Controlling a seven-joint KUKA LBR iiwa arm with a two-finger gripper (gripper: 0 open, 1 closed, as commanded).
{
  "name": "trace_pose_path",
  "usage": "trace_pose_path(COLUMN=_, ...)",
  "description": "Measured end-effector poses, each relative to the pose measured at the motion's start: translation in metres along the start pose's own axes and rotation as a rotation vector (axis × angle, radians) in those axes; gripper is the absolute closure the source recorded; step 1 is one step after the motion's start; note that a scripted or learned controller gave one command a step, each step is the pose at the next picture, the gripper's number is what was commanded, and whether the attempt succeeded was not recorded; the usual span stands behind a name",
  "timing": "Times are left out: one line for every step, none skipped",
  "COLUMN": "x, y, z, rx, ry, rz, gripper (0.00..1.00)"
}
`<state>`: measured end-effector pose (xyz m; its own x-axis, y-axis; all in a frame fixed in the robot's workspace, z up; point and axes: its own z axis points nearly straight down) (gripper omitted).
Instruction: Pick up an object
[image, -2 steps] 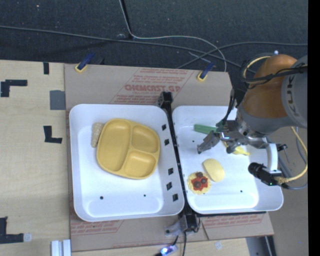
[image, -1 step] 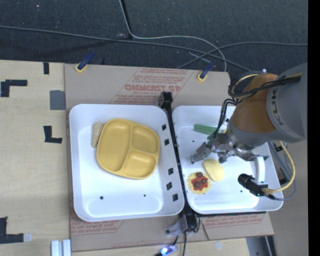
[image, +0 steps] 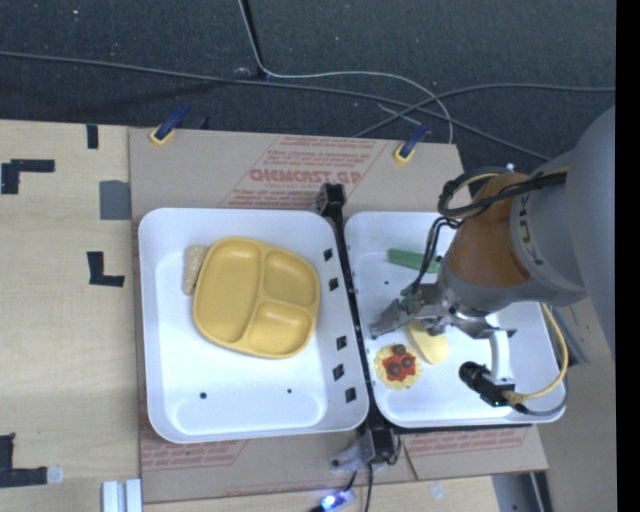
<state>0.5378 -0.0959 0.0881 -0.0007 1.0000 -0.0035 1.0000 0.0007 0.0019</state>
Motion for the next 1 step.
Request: trace_pose_path(x=0.0013, y=0.0013, z=-0.0129, rx=-0.002, ry=0.002, rz=-0.002, gripper=1.00)
